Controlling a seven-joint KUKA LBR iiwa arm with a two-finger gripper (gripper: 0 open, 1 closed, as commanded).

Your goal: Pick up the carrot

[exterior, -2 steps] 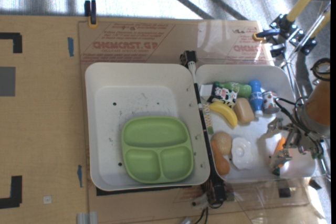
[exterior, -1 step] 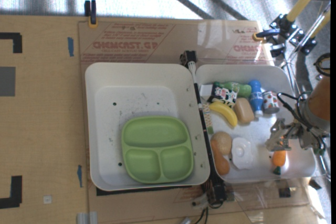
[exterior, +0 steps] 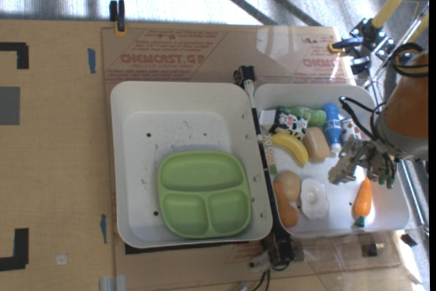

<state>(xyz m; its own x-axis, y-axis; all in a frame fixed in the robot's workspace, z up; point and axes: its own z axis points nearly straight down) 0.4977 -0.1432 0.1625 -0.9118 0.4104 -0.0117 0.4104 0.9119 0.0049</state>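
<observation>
The carrot (exterior: 363,199) is orange with a green end and lies near the right wall of the right bin (exterior: 395,218), green end toward the front. My gripper (exterior: 355,163) hangs over the same bin, just behind and slightly left of the carrot's thick end. Whether it touches the carrot is not clear from here. The arm's orange band (exterior: 407,109) rises at the right edge.
The right bin also holds a banana (exterior: 289,146), a tan bread piece (exterior: 315,144), a blue bottle (exterior: 332,123), a cow-print carton (exterior: 289,124), a white object (exterior: 315,198) and an orange item (exterior: 287,212). A green divided plate (exterior: 202,193) sits in the left bin (exterior: 129,146).
</observation>
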